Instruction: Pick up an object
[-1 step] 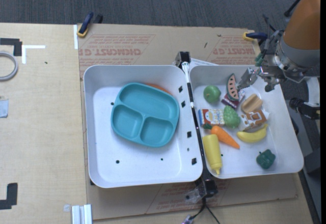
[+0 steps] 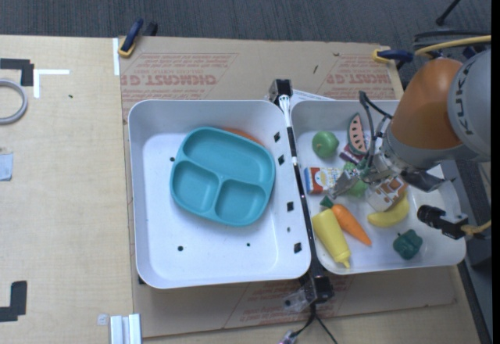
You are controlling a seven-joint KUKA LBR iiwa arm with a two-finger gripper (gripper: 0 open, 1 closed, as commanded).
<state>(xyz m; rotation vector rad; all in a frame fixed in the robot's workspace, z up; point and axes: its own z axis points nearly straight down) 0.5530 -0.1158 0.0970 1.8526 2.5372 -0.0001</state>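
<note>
- At the near edge of the table (image 2: 62, 241), a black clamp (image 2: 312, 292) and a cable are being shown just below the seam between the two bins.
- The left bin (image 2: 156, 256) is being occupied by a teal divided plate (image 2: 223, 176), with something orange peeking out from behind its far edge.
- The right bin (image 2: 437, 256) is being crowded with toy food: a yellow bottle-like piece (image 2: 331, 236) and a carrot (image 2: 351, 224) are lying side by side near the front.
- A banana (image 2: 391, 213) is lying to the right of the carrot, and a dark green pepper (image 2: 407, 244) is sitting near the front right corner.
- Farther back, a green apple (image 2: 326, 143) and a watermelon slice (image 2: 357, 131) are being seen, well apart from the front items.
- A small red and white packet (image 2: 316, 179) is lying near the divider.
- The gripper (image 2: 361, 177) is being held low over the middle of the right bin, among a green item and the packet.
- Whether the jaws are apart or together cannot be told, since they are being blurred into the clutter.
- The items behind the wrist are being partly hidden by the orange band (image 2: 426, 112) of the arm.
- Cardboard (image 2: 187, 73) is being used as a layer beneath both bins.
</note>
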